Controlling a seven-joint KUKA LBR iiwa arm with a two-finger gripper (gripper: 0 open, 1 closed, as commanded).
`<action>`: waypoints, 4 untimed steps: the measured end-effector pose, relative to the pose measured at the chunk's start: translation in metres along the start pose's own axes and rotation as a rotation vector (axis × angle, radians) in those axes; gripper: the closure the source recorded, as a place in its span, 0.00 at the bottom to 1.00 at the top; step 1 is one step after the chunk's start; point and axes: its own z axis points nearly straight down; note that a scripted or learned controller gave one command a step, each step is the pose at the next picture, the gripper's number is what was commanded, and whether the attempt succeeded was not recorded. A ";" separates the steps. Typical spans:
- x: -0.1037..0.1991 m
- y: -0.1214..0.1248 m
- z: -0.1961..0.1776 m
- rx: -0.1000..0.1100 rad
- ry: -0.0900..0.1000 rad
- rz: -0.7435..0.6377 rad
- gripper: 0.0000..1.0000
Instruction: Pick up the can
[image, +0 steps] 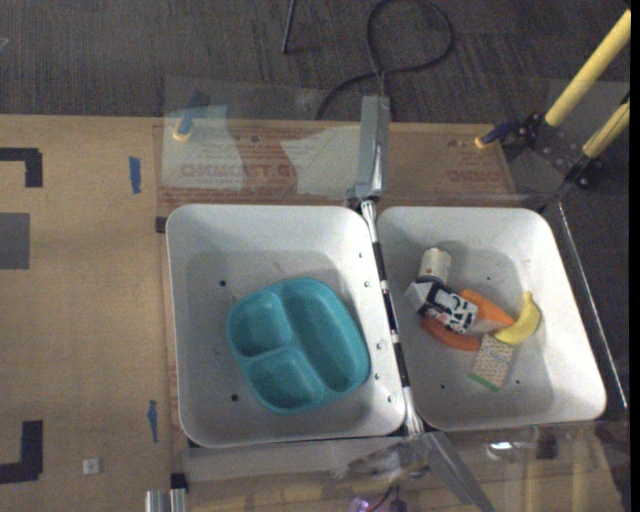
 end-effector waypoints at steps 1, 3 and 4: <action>-0.008 0.064 0.003 -0.003 -0.001 0.166 1.00; 0.002 0.179 0.000 -0.001 0.000 0.685 1.00; 0.034 0.167 0.000 0.003 0.000 0.928 1.00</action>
